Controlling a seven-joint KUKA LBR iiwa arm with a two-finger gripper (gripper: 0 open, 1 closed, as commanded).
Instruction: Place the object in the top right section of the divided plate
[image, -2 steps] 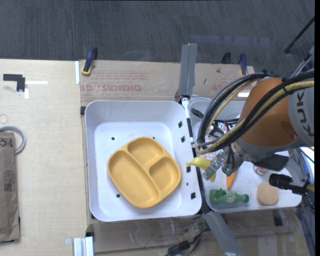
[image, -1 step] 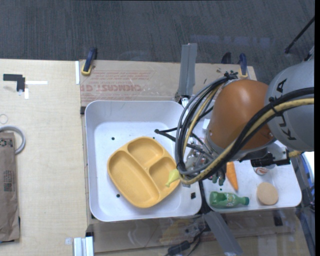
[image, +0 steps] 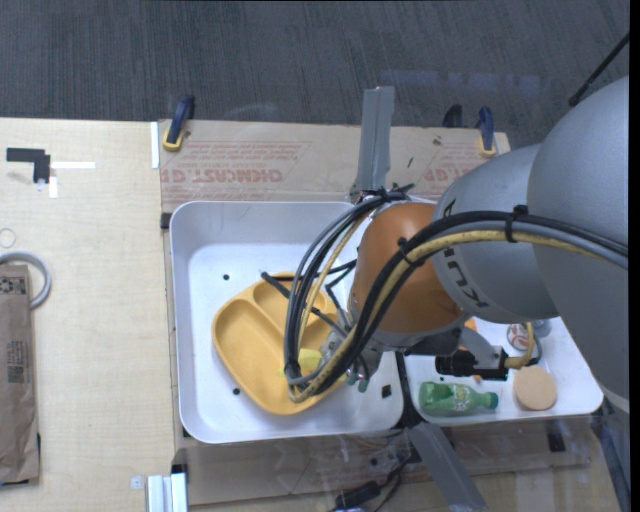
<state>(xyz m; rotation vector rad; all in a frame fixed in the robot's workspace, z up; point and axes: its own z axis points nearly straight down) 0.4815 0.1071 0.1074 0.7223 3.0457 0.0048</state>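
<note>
While arm bends low over yellow divided plate in left bin, fingers' state: cannot tell.

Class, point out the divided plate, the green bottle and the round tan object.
divided plate (image: 245, 345), camera view, bare left section.
green bottle (image: 455, 398), camera view, its body.
round tan object (image: 536, 389), camera view, its middle.

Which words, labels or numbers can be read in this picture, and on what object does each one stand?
"CHEMCAST GP": red print on the cardboard sheet behind the bins, seen upside down; the smaller red lines beside it are too blurred to read.
Brown paper bag at the left edge: dark print, too small to read.
Green bottle in the right bin: its label is too blurred to read.
The yellow divided plate bears no text.
</note>
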